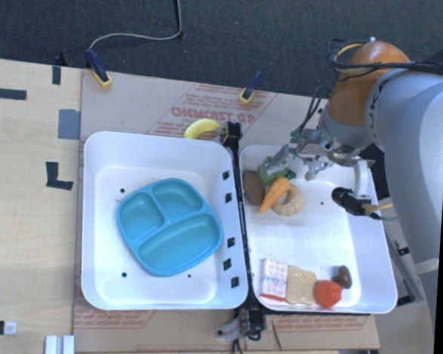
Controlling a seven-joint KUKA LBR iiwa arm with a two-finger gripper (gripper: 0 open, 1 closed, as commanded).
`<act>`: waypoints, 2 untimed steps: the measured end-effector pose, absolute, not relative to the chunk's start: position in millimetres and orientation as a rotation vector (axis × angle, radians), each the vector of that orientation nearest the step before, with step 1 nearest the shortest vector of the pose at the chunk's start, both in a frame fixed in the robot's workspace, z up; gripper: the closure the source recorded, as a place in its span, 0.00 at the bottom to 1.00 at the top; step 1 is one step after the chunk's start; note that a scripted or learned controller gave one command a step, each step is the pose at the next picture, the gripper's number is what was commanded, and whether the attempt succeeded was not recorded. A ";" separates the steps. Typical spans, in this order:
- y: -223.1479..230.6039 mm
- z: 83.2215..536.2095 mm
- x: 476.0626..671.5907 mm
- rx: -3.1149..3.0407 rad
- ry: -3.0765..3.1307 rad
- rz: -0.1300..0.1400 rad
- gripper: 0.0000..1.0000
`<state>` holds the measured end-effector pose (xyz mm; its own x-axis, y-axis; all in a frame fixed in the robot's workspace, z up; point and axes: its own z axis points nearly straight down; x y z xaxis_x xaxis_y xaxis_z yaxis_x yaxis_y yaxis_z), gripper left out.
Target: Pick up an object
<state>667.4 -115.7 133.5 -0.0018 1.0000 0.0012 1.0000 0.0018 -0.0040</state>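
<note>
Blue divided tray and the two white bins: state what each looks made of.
Blue divided tray: looks like moulded plastic, matte to satin, with an even colour and soft rounded compartment ridges. White bins: probably thin formed plastic, smooth and slightly glossy, with rounded corners and a raised rim. Neither is certain from looks alone.

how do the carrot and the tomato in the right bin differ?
Shape: the carrot is long and tapered; the tomato is round.
Colour: the carrot is orange with green leaves at its upper end; the tomato is red-orange.
Place: the carrot lies at the bin's far end, tilted, resting over a tan ring and beside a brown item, just below the claw; the tomato sits at the near edge beside a beige slab.
Both lie in the right bin.
</note>
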 end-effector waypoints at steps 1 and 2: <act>-100.8 85.5 668.7 -2.222 -2.225 0.001 0.00; -100.6 94.3 668.2 -2.220 -2.225 0.003 1.00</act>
